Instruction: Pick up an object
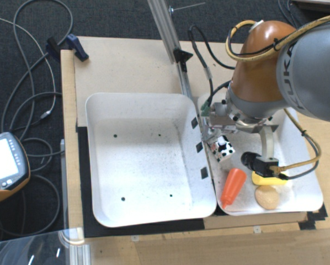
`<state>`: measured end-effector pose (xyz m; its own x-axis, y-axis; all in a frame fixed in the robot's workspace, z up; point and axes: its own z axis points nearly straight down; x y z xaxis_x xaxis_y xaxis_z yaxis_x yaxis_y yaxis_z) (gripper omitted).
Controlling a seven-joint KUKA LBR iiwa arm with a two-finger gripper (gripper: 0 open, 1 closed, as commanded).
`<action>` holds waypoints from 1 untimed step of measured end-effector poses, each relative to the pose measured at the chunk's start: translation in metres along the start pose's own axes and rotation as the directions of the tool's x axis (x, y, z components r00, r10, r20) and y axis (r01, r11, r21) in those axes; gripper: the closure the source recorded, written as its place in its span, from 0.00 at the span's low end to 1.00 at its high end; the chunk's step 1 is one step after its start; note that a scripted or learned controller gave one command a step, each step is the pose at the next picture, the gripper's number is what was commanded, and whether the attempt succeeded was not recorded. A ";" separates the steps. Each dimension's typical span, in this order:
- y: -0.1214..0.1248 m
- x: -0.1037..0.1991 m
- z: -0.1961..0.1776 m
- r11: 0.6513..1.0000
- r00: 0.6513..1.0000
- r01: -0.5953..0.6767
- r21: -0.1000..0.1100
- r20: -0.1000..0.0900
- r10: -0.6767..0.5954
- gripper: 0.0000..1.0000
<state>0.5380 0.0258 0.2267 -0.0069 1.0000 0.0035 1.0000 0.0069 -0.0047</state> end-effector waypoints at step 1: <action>-0.018 0.060 -0.007 1.000 1.000 0.002 -0.001 -0.001 -0.002 1.00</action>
